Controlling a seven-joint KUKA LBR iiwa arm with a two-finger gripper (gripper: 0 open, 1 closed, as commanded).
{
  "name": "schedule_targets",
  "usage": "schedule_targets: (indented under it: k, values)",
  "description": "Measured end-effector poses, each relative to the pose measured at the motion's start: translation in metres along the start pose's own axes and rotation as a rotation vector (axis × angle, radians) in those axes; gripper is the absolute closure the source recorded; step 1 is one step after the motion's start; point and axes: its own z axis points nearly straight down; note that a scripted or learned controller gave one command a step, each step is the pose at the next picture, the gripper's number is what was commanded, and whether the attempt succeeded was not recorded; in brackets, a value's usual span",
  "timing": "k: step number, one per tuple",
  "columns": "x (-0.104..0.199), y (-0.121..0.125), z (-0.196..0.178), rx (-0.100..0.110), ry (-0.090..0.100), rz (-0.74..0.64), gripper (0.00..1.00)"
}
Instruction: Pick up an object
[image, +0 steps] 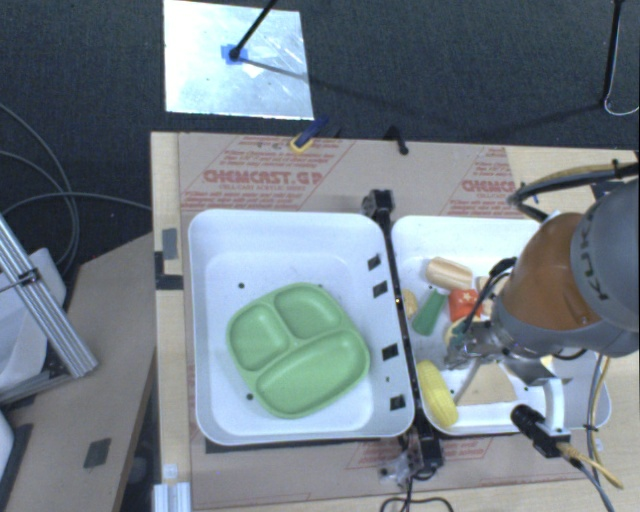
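In the right bin (500, 228) lie several toy foods. A tan bun (449, 271) sits near the middle of the bin's left half. Below it are a green piece (428, 312) and a red-orange piece (463, 302). A yellow corn cob (437, 392) rests by the bin's front left corner. My gripper (463, 348) points down into the bin between the red-orange piece and the corn cob, just right of the green piece. The orange band and grey arm (560, 285) cover the bin's right half.
The left bin (215, 330) holds a green divided plate (298, 348). A black divider with clips (392, 310) runs between the two bins. Cardboard lies under both bins. A cable (590, 465) trails at the front right.
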Motion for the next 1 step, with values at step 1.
schedule_targets:
  k: [1]
  values:
    - [0.0001,0.0011,-0.0103,-0.002,0.000,0.000,1.00]
